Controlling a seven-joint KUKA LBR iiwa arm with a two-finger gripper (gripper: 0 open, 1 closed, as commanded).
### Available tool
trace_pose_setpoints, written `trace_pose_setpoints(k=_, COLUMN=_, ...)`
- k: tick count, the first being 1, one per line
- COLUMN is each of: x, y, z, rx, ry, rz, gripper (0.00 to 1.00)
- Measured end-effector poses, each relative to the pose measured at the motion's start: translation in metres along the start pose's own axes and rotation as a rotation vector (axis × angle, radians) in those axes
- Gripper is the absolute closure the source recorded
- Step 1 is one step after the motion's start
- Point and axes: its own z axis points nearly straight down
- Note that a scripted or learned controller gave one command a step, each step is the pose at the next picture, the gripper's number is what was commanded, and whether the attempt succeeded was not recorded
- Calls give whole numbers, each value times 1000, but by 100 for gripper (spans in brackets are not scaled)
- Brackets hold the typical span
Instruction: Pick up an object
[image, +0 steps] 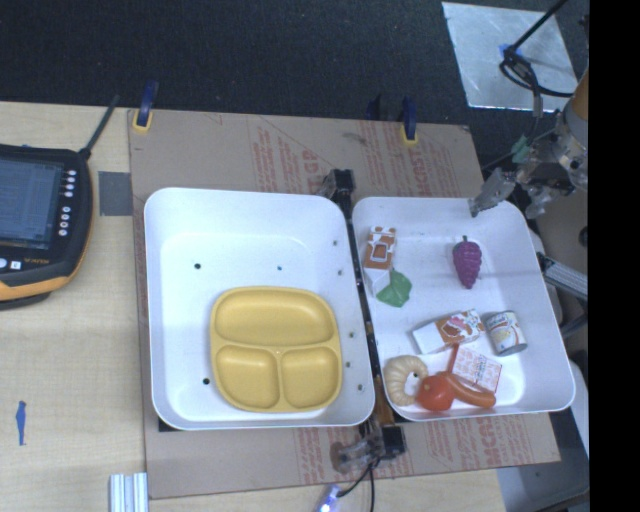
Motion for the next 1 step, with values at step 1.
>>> trace_pose_setpoints(k=1, x=-34, y=3, z=103, rx=3, ry=0, rz=0, gripper=0)
